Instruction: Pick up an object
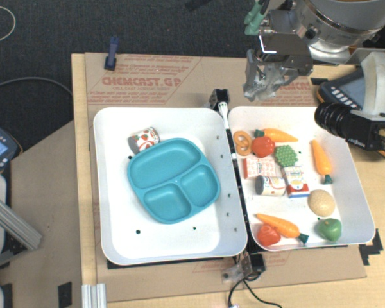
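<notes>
Teal divided plate (173,179) in left white bin (109,172). Small can (143,140) beside it, red-and-white print, possibly floral. Right white bin (356,201): orange carrots (320,158), red tomato (263,147), green pepper (330,229), beige egg (321,203).

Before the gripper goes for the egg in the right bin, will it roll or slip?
The egg is smooth and rounded, so it probably rolls if nudged and may squirt from two fingers. It lies clear of its neighbours, with room to wander. Likely light, maybe hollow; that can't be confirmed.

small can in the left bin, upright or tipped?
Tipped. The can lies on its side on the left bin floor, its printed wall facing up, touching the blue tray's upper-left edge.
</notes>
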